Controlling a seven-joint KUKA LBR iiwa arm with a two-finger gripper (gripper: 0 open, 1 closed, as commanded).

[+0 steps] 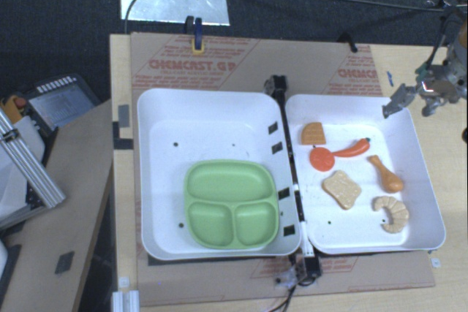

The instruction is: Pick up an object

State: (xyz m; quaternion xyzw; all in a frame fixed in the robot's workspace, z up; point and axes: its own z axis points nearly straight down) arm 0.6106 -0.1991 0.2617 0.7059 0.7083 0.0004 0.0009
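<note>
The right bin (pixel 428 230) holds several toy foods: a small brown wedge (pixel 313 133), a red disc (pixel 321 158), a red-orange chili (pixel 351 149), a drumstick (pixel 385 174), a slice of bread (pixel 342 188) and a croissant (pixel 393 213). My gripper (pixel 411 104) hangs over the bin's far right corner, above and to the right of the chili. It is open, its two fingers spread with nothing between them.
A green divided plate (pixel 231 203) lies in the left bin (pixel 157 157). A black hinge strip (pixel 287 157) runs between the bins. Cables and a clamp (pixel 196 33) sit behind the bench, and equipment stands at the left.
</note>
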